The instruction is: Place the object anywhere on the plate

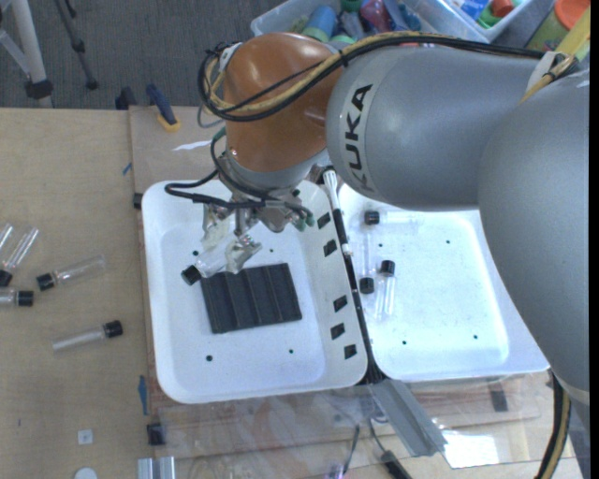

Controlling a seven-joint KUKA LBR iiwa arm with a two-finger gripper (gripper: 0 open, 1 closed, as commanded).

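Nearest us, centre-left of the frame, the dark ribbed plate (253, 297) lies bare in the left bin (178, 365). Just off its upper-left corner is the capped vial (206, 262), right under the hand (239, 245). Gripped or loose? I can't tell. I'd say the placing is not yet done.

On the bare bench (65, 187) at the view's left you have several clear vials (77, 270) with black caps lying loose. A single vial (84, 335) lies lower down, apart from the others. In the right bin (487, 327) a capped vial (385, 288) lies near the dividing wall. Farther up is what seems to be a small black cap (372, 218). A blue clamp (161, 105) sits beyond the bins, and a clear tub (309, 11) of coloured items stands at the top edge.
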